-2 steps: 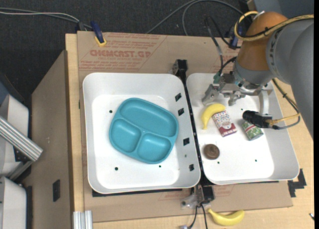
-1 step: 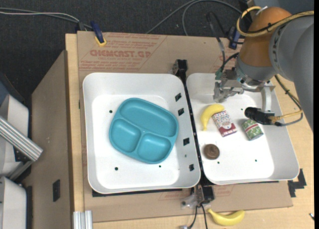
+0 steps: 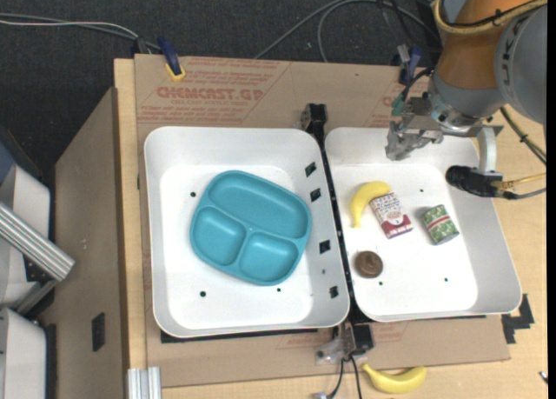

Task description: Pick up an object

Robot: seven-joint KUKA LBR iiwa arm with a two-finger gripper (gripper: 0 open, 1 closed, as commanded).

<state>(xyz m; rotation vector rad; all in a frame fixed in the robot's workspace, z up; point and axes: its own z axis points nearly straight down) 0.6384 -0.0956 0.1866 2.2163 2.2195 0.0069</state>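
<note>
I work in a robotics lab, not a home. My worktop [image 3: 104, 241] is a bare sheet of brown board, with printed cardboard [image 3: 208, 84] laid flat under two shallow white bins [image 3: 165, 302] joined side by side by black clips [image 3: 314, 117]. Loose cables [image 3: 347, 15] trail over dark carpet [image 3: 69, 6] behind it. An aluminium rail [image 3: 30, 236] stands at the left edge, and blue and yellow clamps [image 3: 171, 60] pin the cardboard down.

— Where does the camera sit?
— Fixed above the bench [image 3: 113, 215], looking down at a slant, both white bins [image 3: 165, 215] centred, the arm [image 3: 482, 41] entering from their right.
</note>
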